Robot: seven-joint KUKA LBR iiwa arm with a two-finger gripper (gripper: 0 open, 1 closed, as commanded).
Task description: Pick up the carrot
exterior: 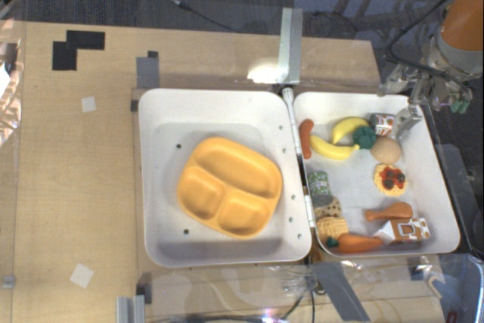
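At the lower edge of the right bin (446,200), the carrot (361,243) is lying against the front wall, its long axis running nearly left to right across the frame, green top toward the left, orange tip toward the right. A cracker (333,226) is sitting just above its leafy end and a small carton (411,230) is resting just beside its tip. The hand (414,113) is hanging at the upper right of the frame, over the bin's far corner near a can (383,123), its two fingers looking slightly apart and clamped on nothing. The carrot is lying well apart from it, down the frame and somewhat left, across the whole bin. A banana (339,140), a drumstick (389,212) and a tart (390,179) are sitting between them. In the left bin (151,163) a yellow tray (229,186) is resting.
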